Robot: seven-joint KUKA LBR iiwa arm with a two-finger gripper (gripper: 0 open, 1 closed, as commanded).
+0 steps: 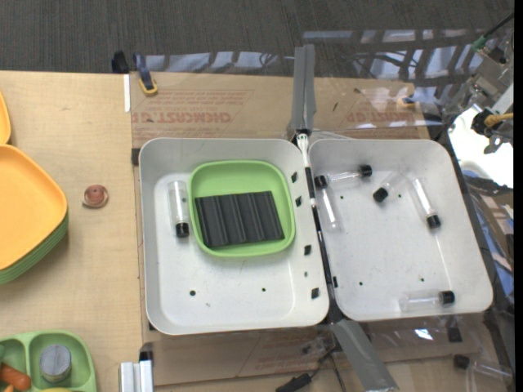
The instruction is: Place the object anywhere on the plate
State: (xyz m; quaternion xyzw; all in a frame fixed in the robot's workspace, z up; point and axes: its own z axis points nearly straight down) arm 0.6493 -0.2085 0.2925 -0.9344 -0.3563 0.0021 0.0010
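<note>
Plate: green square plate point(242, 178) in the left bin point(229, 300), toward its far side, with a dark ribbed slab point(240, 218) lying on it.
Tube by plate: clear tube point(178, 207) in the left bin, just left of the plate and off it; long axis runs near to far, black cap at the near end.
Right bin tubes: in the right bin point(384, 284), one tube point(346, 173) lies left-right near the far wall, cap to the right; one point(425, 202) slants with cap at the near end; one point(426, 300) lies left-right by the near wall, cap right; one point(325, 201) runs along the left wall, cap far.
Loose cap: black cap point(380, 194) between those tubes.
End effector: at the far right edge point(495, 72), beyond the right bin; whether its fingers are spread or closed cannot be told.
Table: orange plates point(24, 211) at left.
</note>
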